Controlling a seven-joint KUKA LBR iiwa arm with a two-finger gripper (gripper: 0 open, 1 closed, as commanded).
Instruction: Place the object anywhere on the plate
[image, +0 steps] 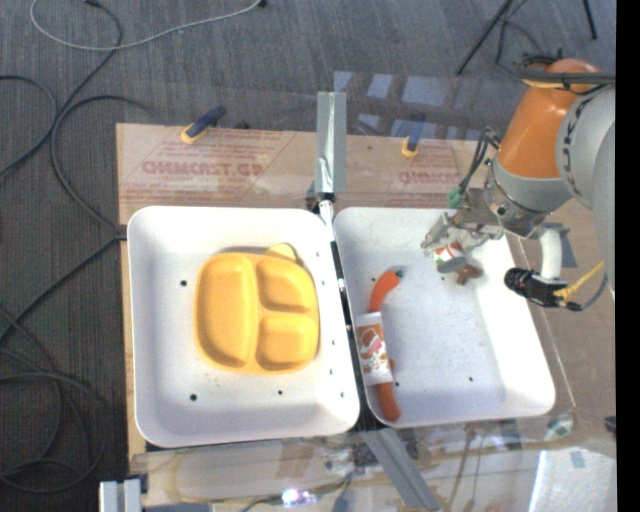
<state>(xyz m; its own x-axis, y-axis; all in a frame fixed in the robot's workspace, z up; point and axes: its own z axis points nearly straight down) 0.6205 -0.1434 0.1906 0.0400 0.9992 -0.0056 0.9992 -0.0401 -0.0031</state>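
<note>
Bright, even light from overhead, and the two white bins (440, 400) glow almost washed out, with only thin soft shadows under their rims and a faint one along the upper edge of the yellow plate (258, 310). Below the bins there's glare off a clear sheet on the bench, with a small hot white spot. The picture is soft and grainy throughout; fine detail at the gripper (455, 250) blurs, and the dark carpet stays dim.

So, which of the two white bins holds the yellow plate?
The left bin holds the yellow plate. The right bin holds the orange carrot-like object, and the gripper is over it.
</note>
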